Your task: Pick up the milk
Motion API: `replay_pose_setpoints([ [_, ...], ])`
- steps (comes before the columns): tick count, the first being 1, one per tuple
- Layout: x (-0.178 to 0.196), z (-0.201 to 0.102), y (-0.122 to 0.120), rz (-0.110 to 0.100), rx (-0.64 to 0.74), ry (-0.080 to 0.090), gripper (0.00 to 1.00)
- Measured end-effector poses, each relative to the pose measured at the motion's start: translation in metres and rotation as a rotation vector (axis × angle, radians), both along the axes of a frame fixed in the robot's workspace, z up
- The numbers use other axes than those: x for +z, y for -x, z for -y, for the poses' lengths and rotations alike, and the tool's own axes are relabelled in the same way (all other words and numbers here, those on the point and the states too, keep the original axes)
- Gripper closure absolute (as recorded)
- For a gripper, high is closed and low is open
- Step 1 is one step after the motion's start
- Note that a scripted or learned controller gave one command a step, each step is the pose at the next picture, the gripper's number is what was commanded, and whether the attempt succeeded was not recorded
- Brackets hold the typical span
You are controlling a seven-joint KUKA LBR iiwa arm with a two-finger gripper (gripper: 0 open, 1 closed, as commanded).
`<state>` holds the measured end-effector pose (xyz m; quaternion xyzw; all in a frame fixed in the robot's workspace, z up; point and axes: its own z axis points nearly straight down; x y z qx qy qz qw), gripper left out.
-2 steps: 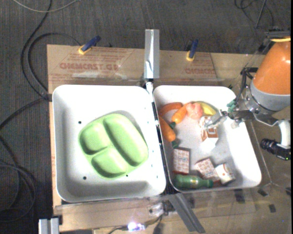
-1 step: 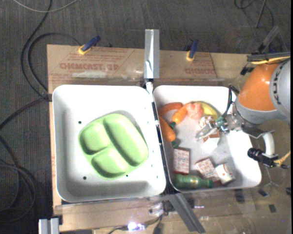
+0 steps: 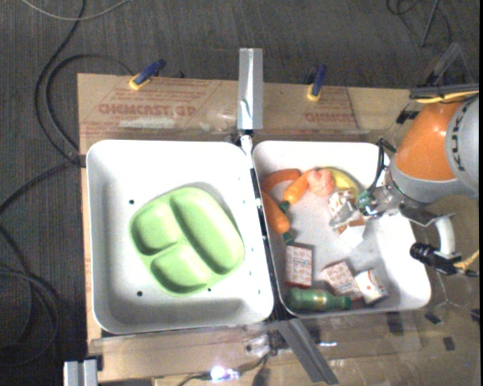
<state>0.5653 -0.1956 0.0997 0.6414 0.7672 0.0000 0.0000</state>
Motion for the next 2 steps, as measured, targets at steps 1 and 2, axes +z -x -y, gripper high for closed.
replay_pose_setpoints([
  [1, -0.006, 0.024, 0.027, 0.022, 0.012, 0.003, 1.0],
  [2, 0.075, -0.064, 0.022, -0.005, 0.02, -0.001, 1.0],
])
